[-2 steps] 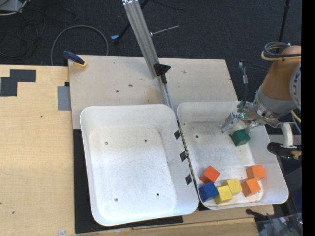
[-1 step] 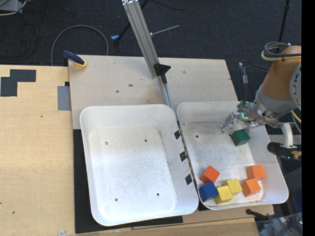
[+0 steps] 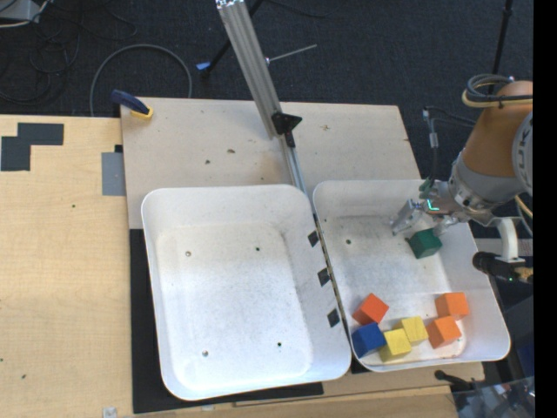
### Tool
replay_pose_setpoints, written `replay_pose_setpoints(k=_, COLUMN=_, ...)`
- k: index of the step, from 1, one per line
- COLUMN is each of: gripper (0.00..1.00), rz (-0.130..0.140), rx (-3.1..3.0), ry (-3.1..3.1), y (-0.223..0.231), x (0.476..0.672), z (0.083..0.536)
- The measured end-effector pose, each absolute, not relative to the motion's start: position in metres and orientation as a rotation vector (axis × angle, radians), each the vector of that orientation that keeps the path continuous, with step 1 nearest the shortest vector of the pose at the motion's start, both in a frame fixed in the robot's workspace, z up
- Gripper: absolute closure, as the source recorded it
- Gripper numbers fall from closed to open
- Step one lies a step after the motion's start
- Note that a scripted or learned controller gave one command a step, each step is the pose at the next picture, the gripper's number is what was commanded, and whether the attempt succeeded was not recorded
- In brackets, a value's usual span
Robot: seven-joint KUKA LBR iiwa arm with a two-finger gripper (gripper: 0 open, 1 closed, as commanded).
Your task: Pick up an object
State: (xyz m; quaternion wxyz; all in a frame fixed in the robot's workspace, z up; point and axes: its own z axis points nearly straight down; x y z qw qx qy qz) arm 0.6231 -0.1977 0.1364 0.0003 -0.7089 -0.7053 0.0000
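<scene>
Right now the gripper [image 3: 421,225] sits low over the right bin [image 3: 348,200], near that bin's far right corner, with the grey arm [image 3: 494,159] and its orange band coming in from the right edge. Just at the fingertips is a green block [image 3: 426,244], dark green, tilted a bit; it looks to be touching the fingers or right beneath them, but whether it sits between them can't be told from this slant. Jaw state: can't tell, open or closed (metal parts overlap, small in frame). Other pickable stuff is bunched along the near edge of the right bin: an orange cube [image 3: 373,307] toward the near left, a blue cube [image 3: 367,338] just nearer of it, two yellow cubes [image 3: 404,337] touching each other beside the blue one, and two more orange cubes [image 3: 449,318] by the near right corner, one behind the other. Left bin [image 3: 174,225] lies side by side with the right one, rims touching along the middle. A slanted aluminium bar [image 3: 252,64] rises from the bench's far side, above the seam between bins.
</scene>
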Motion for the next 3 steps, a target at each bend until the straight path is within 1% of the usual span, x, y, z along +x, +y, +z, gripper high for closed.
replay_pose_setpoints(k=3, gripper=0.00, rz=0.000, rx=-2.228, ry=-2.215, y=-0.1978, x=0.6231, z=0.1364)
